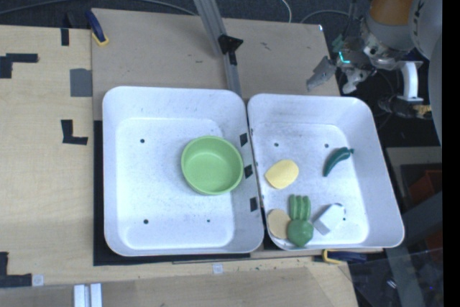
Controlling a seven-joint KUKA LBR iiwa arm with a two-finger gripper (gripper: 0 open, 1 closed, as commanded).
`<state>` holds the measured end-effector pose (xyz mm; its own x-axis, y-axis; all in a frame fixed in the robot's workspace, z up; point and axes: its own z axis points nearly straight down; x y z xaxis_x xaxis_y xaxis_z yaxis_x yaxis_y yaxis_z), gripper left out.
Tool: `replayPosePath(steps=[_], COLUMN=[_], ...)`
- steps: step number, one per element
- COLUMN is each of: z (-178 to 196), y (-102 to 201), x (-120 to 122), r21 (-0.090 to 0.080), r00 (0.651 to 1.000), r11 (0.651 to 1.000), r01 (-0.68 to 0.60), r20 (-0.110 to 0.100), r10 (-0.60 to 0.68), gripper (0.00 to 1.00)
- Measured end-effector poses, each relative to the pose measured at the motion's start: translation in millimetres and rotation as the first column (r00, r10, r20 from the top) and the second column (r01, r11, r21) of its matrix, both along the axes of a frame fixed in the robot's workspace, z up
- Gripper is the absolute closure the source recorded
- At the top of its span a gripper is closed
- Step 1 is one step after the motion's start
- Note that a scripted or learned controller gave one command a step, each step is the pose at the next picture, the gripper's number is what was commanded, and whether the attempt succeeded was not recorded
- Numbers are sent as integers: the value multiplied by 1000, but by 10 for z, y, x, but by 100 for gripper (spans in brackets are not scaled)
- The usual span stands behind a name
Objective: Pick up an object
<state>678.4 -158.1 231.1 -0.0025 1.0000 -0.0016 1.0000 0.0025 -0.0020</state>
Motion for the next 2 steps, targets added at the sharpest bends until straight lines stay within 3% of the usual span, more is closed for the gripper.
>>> replayPosePath(steps=[2], z=[-1242], y=[28], x=[-45], r21=[1], r00=[1000], r11=[1000], r01=[0], r20=[-5], r10=[0], gripper=[0])
